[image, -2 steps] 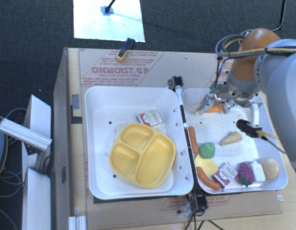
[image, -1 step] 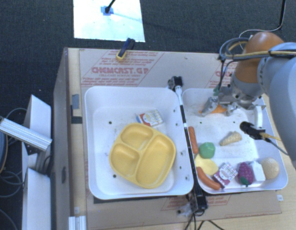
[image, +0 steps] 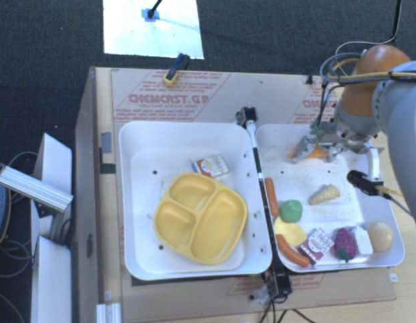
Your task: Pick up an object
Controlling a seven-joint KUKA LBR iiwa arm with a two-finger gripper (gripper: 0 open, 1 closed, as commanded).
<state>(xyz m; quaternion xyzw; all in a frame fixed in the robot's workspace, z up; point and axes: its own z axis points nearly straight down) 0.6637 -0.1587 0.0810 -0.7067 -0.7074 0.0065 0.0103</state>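
Nearest the camera, along the front wall of the right bin (image: pixel 398 251), lay a toy sausage (image: pixel 293 253), a small printed packet (image: pixel 319 241), a purple grape bunch (image: pixel 343 243) and a beige ball (image: pixel 379 235). All looked light. The ball was round and likely to roll out of a pinch, and the packet was flat and hard to get under.

Just behind them sat a green pepper (image: pixel 291 210), a pale ridged cone (image: pixel 324 194) and a thin orange stick (image: pixel 269 195) against the divider. The cone lay apart from its neighbours and seemed stiff, so a squeeze across its thicker end would probably serve best. In the left bin (image: pixel 137 180) rested a yellow divided plate (image: pixel 200 217) and, beyond it, a small carton (image: pixel 211 166).

Farther back, at the far end of the right bin, the pincer (image: pixel 307 149) hung low over the floor with a small orange piece (image: pixel 317 154) right at its tip. This piece looked like the thing being tried for. Whether the pincer was apart or together could not be told, nor whether the piece was actually gripped. It appeared small, light and smooth plastic, so it could slip or skid. A grasp across its narrow width, squarely at mid-length, would be the safest. Beyond lay the bare tabletop (image: pixel 194 96).
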